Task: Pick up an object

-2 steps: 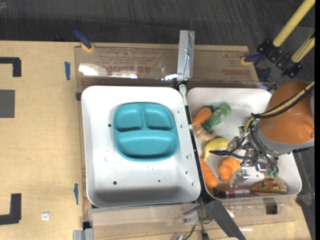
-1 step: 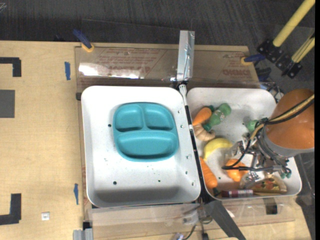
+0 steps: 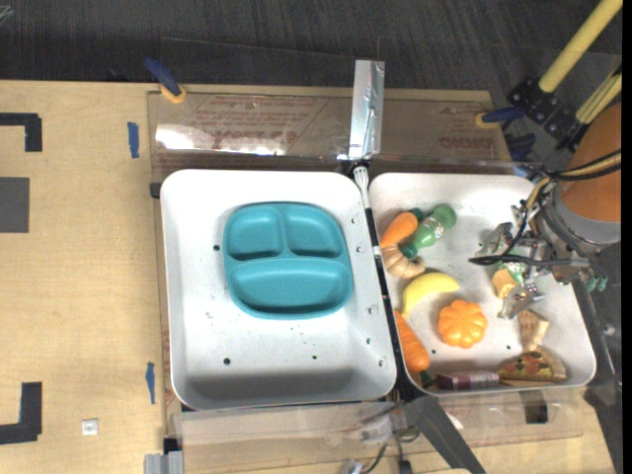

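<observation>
Nearest the camera, a pizza slice (image 3: 531, 367) lies against the near wall of the right bin (image 3: 464, 188), with a dark marker (image 3: 464, 378) beside it. Above them sit a pumpkin (image 3: 462, 323), a banana (image 3: 427, 288), a carrot (image 3: 399, 229) and a green bottle (image 3: 433, 224). Low over that bin's right side, the gripper (image 3: 513, 265) hangs above a small yellowish piece (image 3: 506, 281), probably its target, though clutter blurs the contact; whether its jaws are wide or narrow I cannot tell. This looks like the descent-to-grasp step; next it needs to close squarely on the piece and lift straight up. Left bin (image 3: 197, 344) holds a teal tray (image 3: 287, 259).
</observation>
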Robot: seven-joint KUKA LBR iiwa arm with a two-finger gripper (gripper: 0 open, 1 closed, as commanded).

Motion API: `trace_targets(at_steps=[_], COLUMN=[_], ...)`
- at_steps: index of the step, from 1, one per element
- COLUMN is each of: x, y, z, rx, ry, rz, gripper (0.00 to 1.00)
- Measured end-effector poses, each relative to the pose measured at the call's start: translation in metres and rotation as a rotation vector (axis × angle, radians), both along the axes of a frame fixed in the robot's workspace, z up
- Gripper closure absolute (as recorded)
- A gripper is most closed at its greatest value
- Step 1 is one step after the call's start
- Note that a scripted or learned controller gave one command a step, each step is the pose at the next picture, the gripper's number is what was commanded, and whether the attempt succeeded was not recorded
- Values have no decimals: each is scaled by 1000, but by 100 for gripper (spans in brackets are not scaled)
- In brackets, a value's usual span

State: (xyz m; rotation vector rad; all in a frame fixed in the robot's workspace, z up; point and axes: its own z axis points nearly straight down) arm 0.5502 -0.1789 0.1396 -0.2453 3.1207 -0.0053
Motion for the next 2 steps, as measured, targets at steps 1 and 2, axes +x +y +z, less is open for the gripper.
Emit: trace_targets(at_steps=[1, 2], x=[-36, -32], y=[14, 15], z=[-50, -37], rx=[1, -1], ry=[-2, -15], rz=[-17, -15], gripper=[0, 100])
